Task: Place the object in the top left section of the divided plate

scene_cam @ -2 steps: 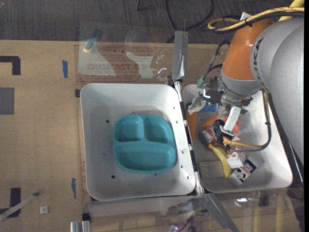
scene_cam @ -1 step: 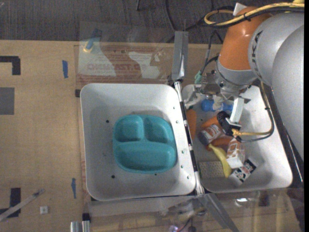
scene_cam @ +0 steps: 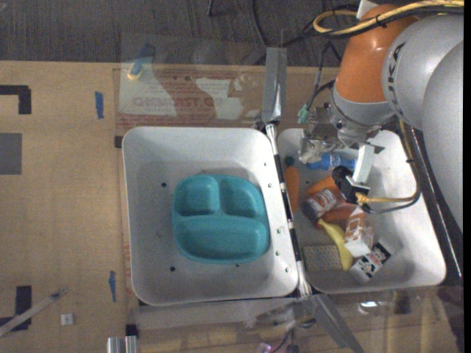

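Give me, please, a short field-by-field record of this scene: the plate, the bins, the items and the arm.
left bin: holds the teal divided plate
plate sections: two small at the top, one large below, nothing in them
right bin: clutter, including a carrot, a banana and a small carton
arm: above the right bin's top end
gripper: low over the clutter; grasp unclear
task state: not yet done

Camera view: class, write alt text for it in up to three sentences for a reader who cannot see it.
A grey and orange robot arm reaches over the right white bin, which holds a clutter of small items including a banana and a carrot. In the left white bin a teal divided plate lies flat.
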Robot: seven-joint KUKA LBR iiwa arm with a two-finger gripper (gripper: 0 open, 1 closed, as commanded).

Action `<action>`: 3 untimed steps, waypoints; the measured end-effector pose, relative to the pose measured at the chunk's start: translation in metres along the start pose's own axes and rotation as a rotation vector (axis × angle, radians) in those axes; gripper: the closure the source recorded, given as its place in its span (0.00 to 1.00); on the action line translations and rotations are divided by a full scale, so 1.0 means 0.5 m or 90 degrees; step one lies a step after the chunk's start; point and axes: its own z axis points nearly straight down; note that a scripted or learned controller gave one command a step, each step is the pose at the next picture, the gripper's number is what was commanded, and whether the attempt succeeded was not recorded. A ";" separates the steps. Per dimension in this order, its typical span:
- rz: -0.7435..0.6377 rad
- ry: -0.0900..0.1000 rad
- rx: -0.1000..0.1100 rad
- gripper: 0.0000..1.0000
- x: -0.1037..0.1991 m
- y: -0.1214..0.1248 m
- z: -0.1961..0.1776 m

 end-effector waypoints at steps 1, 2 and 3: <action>-0.014 0.002 0.004 1.00 0.000 -0.226 0.022; -0.005 0.003 0.004 1.00 -0.040 -0.233 0.021; 0.158 0.001 0.004 1.00 -0.031 -0.285 -0.080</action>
